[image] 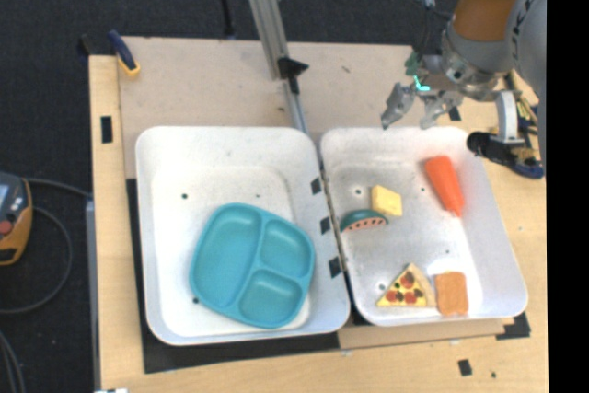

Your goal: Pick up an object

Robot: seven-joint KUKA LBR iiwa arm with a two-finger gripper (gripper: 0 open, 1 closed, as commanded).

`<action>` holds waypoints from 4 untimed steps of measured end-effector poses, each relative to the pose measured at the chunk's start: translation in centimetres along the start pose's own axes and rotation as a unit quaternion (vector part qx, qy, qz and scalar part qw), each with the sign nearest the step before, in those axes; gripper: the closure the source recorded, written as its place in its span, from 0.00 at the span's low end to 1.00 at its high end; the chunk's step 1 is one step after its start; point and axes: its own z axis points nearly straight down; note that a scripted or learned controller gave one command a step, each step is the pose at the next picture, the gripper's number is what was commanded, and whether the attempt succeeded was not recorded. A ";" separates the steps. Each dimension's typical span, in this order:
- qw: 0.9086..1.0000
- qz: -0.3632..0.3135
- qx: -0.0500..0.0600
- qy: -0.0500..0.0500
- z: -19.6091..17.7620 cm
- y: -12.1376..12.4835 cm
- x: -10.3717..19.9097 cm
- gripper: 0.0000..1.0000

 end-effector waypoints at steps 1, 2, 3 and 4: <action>1.000 0.000 -0.002 0.000 -0.2 0.1 0.0 0.00; 1.000 0.000 0.000 -0.002 4.8 -0.3 -1.1 0.00; 1.000 0.000 0.001 -0.001 10.8 -1.0 -1.6 0.00; 1.000 0.001 0.000 -0.001 15.4 -1.0 -1.7 0.00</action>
